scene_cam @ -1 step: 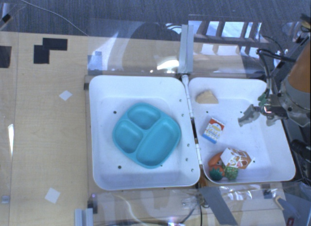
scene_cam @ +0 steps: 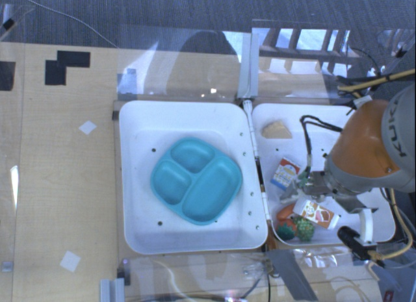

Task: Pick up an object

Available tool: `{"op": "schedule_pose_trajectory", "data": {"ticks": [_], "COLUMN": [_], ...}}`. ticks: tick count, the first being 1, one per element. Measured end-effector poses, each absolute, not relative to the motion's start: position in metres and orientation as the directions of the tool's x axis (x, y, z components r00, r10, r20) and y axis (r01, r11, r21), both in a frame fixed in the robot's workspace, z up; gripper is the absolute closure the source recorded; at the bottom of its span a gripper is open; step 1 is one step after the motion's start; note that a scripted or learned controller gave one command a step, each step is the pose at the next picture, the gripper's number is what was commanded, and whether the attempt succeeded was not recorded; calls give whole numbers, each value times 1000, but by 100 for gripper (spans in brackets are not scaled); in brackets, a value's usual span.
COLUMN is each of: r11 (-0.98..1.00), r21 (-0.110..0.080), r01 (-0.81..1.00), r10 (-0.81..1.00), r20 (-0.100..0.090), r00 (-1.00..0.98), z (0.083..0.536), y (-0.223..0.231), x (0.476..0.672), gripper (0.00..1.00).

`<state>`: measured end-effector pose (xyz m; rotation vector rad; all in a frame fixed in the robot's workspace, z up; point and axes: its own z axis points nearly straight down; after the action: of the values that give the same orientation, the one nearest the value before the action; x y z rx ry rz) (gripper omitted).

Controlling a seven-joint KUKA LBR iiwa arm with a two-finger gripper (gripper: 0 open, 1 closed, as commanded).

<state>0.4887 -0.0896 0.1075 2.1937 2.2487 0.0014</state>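
The right bin (scene_cam: 325, 113) holds several small items. A beige lump (scene_cam: 276, 129) lies at its far left corner. A blue and white carton (scene_cam: 285, 173) sits near the left wall. At the near left corner are an orange piece (scene_cam: 285, 214), a green piece (scene_cam: 304, 230) and a white and orange box (scene_cam: 318, 213). My gripper (scene_cam: 304, 188) hangs low over this cluster, between the carton and the box. The grey wrist and orange band (scene_cam: 363, 143) hide the middle of the bin.
In the left bin (scene_cam: 133, 229) lies a blue divided plate (scene_cam: 196, 180). A metal divider (scene_cam: 255, 164) separates the two bins. Cables (scene_cam: 318, 125) loop off the wrist over the right bin. The wooden bench (scene_cam: 58, 184) stretches out to the left.
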Motion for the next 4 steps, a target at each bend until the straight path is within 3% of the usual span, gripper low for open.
{"op": "schedule_pose_trajectory", "data": {"ticks": [1, 2, 3, 4], "r11": [54, -83, 78, 78], "r21": [4, 10, 12, 19], "r01": [999, 996, 997, 997], "r10": [999, 997, 997, 997], "r20": [0, -1, -3, -4], "r00": [-54, 83, -78, -78], "z": [100, 88, 89, 102], "y": [-88, -91, -83, -83], "x": [555, 602, 576, 579], "gripper": [0, 0, 0, 100]}}
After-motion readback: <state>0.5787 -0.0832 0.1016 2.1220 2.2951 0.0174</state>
